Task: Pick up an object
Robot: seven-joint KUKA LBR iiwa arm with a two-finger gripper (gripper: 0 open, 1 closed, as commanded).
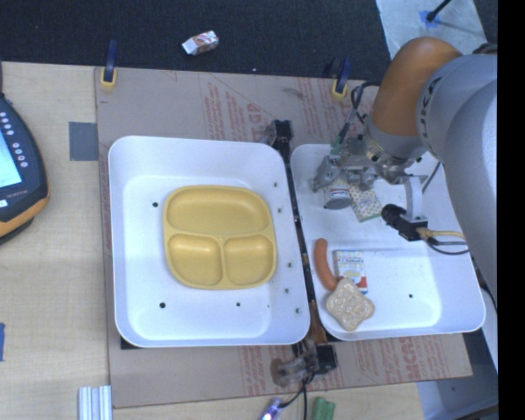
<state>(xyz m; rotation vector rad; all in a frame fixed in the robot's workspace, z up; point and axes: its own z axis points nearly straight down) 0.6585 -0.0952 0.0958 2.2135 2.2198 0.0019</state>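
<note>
Our tool (343, 182) sits low in the right bin (446, 318), touching a patterned packet (365, 203); we cannot tell its state.

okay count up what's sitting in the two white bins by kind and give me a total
Yellow divided plate: 1
Sausage: 1
Small carton: 1
Cracker-like piece: 1
Patterned packet by the tool: 1
Total: 5

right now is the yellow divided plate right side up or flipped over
Right side up. The yellow three-compartment plastic plate lies flat in the left white bin, with its three hollows facing up: one long hollow at the far side, two smaller ones nearer the camera.
</note>
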